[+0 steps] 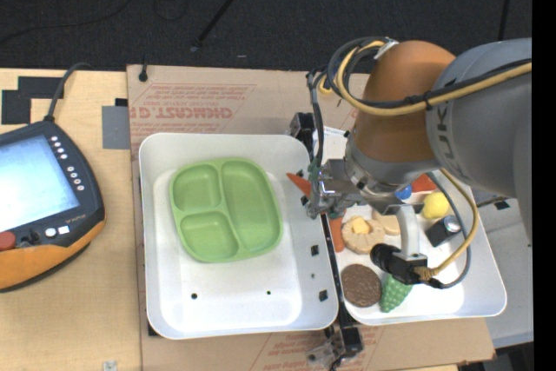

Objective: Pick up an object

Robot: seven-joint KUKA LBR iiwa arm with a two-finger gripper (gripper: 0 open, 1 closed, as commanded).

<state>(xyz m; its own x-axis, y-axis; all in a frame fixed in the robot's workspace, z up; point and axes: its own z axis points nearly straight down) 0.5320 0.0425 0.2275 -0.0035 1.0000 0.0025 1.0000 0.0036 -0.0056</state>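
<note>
You are looking down on two white bins side by side on a cardboard-covered bench. The left bin [174, 291] holds a green divided plate [226, 209], lying flat toward its upper half. The grey arm [469, 126], with its orange band [404, 91], reaches in from the right and hangs over the right bin [486, 295], its cables looping around the wrist. The gripper [320, 197] sits low at the inner edge of the right bin, just beside the divider between the bins; you cannot tell how it stands, as the wrist blocks the view.

Small items crowd the right bin: a round brown cookie [360, 284] near the front, a green textured piece [396, 294] just beside it, a pale biscuit [358, 232] near the gripper, a yellow ball [435, 205] farther right, and an orange carrot-like piece [300, 182] at the gripper's left. A handheld control tablet [39, 195] rests at the bench's left edge.
</note>
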